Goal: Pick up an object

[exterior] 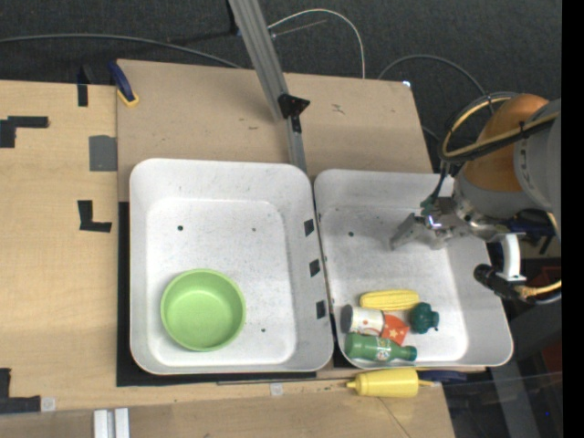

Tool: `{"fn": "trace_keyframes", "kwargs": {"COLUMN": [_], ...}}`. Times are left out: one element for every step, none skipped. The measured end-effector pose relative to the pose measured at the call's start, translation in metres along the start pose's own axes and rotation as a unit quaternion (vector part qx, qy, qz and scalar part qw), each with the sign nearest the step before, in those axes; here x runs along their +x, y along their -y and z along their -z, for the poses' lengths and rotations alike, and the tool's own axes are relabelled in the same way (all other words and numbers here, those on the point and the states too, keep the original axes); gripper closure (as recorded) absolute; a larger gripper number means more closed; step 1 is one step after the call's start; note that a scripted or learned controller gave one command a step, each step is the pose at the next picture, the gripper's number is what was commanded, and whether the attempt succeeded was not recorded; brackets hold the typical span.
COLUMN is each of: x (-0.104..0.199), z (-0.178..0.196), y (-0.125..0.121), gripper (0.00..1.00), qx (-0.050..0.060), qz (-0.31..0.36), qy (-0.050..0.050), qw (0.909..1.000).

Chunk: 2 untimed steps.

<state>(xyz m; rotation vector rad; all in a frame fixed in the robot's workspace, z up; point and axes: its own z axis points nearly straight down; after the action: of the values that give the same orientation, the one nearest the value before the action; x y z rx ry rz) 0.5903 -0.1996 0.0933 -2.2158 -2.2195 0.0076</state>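
1. While the arm reaches in over the right bin (338, 199), its hand (408, 234) hangs above bare white floor, up-slope from the yellow corn cob (390, 298), and nothing sits between the fingers.
2. Whether that hand is released or clenched, I cannot tell; the fingertips blur into one grey wedge pointing away from the arm.
3. Candidates for the pick are all bunched around the corn cob: a white-and-red cup-like item (364, 319) lies touching it on the near side, an orange piece (395, 327) beside that, a dark teal knob-shaped toy (422, 318) just off the cob's arm-side end, and a green bottle (379, 349) on its side against the bin's front wall.
4. Well apart from the cob, over in the left bin (146, 190), sits a green bowl (203, 309) on its own.
5. A yellow bottle (386, 383) lies outside on the worktop (55, 245), just beyond the front wall from the cob.
6. Risk watch, my judgement: that cluster is tight, so fingers coming down could wedge onto two items at once or shove the cob aside.
7. Rounded pieces may roll away from a pinch.
8. Anything hugging the wall leaves little room for a finger.
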Motion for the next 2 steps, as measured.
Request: {"fn": "trace_keyframes", "kwargs": {"x": [0.0,-0.007], "z": [0.014,0.071], "y": [-0.002,-0.008], "gripper": [1.0,1.0], "qx": [-0.003,-0.005], "qz": [0.001,0.0], "qy": [0.0,0.001], "qw": [1.0,1.0]}}
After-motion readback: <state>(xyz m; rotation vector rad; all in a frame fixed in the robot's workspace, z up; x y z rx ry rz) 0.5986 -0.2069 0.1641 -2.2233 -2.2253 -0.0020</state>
